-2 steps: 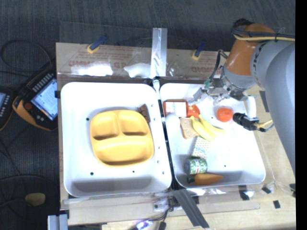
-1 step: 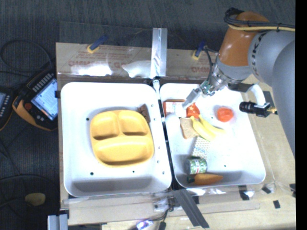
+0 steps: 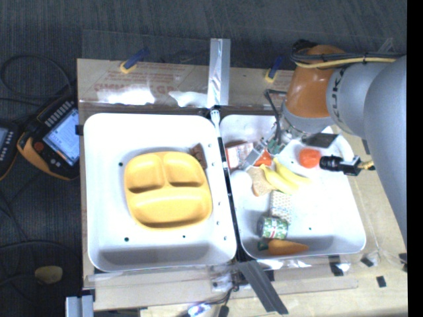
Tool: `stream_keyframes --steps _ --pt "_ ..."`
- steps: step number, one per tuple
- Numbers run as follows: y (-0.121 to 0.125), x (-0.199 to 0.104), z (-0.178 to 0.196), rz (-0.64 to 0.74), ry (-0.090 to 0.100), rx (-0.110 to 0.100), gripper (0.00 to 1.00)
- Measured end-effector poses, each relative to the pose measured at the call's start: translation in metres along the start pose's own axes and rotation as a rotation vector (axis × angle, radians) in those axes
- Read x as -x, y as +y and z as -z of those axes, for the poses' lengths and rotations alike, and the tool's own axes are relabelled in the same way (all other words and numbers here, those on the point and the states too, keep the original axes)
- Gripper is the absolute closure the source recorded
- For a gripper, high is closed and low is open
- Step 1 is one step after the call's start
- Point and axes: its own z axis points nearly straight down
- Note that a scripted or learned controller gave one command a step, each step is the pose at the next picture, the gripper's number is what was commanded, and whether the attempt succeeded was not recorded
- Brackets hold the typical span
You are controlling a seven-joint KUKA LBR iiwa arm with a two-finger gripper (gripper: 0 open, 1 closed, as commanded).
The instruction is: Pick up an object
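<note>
Reaching down into right bin (image 3: pixel 350 230), gripper (image 3: pixel 274 144) low near upper-left corner.
Claw state: cannot tell. Just beside it: red object (image 3: pixel 263 158), banana (image 3: pixel 288 176), orange-red ball (image 3: pixel 308 157). Green can (image 3: pixel 273 228) and carrot (image 3: pixel 287 247) toward front wall. Yellow divided tray (image 3: pixel 168 188) lying in left bin (image 3: pixel 106 150).

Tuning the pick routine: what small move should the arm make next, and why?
Probably a short straight descent: the gripper hangs at the back of the right bin, above the red item beside the banana, with nothing visibly between its fingers.
</note>
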Motion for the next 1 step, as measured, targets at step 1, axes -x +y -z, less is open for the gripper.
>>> stream_keyframes --steps 1 --pt "-0.0200 0.0131 -0.0003 -0.358 0.003 0.003 0.00"
